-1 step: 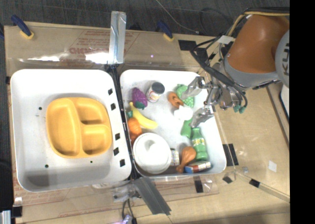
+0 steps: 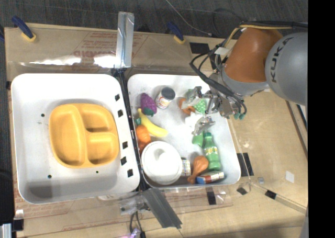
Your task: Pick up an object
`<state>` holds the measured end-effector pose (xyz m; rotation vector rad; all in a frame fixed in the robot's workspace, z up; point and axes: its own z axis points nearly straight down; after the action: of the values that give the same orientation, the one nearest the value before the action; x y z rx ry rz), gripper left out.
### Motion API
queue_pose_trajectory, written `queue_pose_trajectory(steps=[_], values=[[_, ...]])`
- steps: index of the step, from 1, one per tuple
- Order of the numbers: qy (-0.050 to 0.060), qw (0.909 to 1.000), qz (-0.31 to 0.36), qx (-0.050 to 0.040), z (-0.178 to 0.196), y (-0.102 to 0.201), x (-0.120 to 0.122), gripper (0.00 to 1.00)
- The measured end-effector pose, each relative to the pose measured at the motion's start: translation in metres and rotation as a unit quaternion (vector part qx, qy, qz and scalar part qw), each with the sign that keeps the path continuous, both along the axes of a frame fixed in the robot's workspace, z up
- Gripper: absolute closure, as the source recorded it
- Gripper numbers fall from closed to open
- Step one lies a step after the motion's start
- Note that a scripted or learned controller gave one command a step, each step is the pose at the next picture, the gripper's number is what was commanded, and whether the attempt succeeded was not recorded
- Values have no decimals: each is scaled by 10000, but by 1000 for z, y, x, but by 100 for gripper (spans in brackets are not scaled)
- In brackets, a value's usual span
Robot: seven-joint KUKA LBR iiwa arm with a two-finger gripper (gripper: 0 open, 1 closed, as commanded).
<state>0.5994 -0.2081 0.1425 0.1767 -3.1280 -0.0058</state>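
Observation:
My gripper (image 2: 199, 109) hangs over the upper right part of the right bin (image 2: 230, 143), fingers spread open. Between them I see a small green and white object (image 2: 200, 105), with an orange piece (image 2: 186, 107) just to its left; whether they touch the fingers is unclear. A green bottle (image 2: 210, 149) lies just below the gripper. Further left in the same bin are a purple grape bunch (image 2: 148, 103), a small can (image 2: 167, 95), a yellow banana (image 2: 152, 126) and an orange fruit (image 2: 142, 134).
A white bowl (image 2: 161, 161) sits at the right bin's front, with a brown drumstick (image 2: 199, 165) and a red and blue marker (image 2: 210, 178) beside it. The left bin (image 2: 26, 143) holds a yellow divided tray (image 2: 86, 133). Cables loop around the wrist.

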Motion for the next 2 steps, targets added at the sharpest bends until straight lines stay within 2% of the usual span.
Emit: queue_pose_trajectory(steps=[1, 2], values=[[-53, 9992, -397, -20, -50, 3, -16, 0], [-48, 9970, -772, -15, -50, 1, -36, 0]])
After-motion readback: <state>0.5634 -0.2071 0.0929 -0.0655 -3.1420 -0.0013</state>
